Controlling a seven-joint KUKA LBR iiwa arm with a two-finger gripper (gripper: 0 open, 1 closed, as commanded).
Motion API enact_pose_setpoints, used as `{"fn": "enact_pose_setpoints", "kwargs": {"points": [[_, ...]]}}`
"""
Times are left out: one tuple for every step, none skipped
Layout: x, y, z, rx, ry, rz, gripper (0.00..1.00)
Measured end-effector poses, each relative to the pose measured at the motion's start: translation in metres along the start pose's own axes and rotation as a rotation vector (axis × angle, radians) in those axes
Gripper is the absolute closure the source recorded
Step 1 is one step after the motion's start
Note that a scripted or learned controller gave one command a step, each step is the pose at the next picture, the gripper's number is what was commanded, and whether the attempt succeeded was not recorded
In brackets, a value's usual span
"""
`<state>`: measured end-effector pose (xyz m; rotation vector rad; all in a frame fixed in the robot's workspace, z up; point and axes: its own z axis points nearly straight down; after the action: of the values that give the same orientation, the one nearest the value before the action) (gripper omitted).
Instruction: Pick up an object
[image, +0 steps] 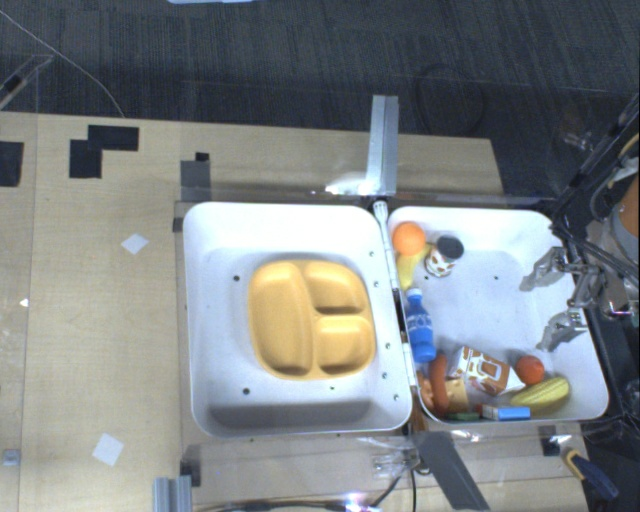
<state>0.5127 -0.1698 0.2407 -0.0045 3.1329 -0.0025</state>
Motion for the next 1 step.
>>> {"fn": "enact_pose_setpoints", "kwargs": {"points": [[0.0224,-0.0231,0.0891,-0.001,0.006,-0.005,0.0]]}}
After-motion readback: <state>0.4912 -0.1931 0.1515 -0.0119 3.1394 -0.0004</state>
